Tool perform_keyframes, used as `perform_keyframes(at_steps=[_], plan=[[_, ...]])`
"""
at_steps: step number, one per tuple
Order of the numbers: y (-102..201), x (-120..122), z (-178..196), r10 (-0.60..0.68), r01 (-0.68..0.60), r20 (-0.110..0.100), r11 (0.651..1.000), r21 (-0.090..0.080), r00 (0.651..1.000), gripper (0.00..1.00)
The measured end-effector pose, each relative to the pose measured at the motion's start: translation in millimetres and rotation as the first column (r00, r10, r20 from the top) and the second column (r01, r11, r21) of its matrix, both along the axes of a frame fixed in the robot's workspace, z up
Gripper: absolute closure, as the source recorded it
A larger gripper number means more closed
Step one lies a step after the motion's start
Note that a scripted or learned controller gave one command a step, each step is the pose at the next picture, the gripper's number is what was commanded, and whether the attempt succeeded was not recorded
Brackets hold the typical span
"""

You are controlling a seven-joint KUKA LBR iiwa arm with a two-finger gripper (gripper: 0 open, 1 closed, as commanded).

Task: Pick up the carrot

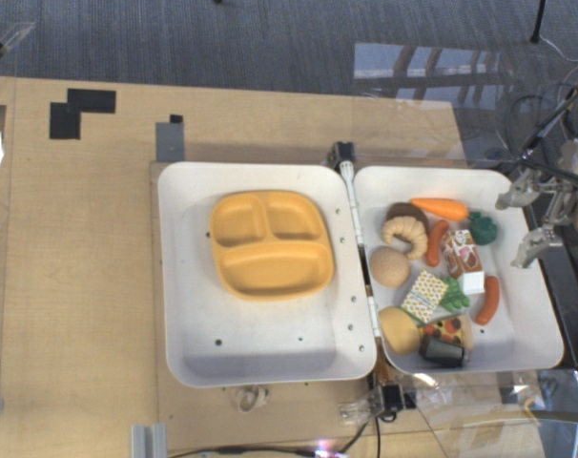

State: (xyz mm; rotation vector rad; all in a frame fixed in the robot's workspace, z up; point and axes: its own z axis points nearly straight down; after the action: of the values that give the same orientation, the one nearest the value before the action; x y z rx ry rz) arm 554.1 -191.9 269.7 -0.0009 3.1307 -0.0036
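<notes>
The carrot [439,208] is orange and lies on its side near the far edge of the right bin [527,332]. Its leafy green top [482,227] points right. A brown croissant [406,232] and a red sausage [437,243] lie right beside it on the near side. My gripper [524,223] hangs over the right rim of that bin, a short way right of the green top. Its two metal fingers [514,197] stand apart, open, with nothing between them.
The right bin also holds a tan potato [389,267], a small carton [461,253], a checked box [423,296], a second sausage [486,301], a yellow fruit [399,329] and a black can [443,353]. In the left bin [189,332] rests a yellow divided plate [270,244].
</notes>
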Motion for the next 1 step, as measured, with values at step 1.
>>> perform_keyframes(at_steps=[1], plan=[[-12.8, 9.2, -110.3, 0.158, -0.158, -0.011, 0.987, 0.005, 0.987, 0.00]])
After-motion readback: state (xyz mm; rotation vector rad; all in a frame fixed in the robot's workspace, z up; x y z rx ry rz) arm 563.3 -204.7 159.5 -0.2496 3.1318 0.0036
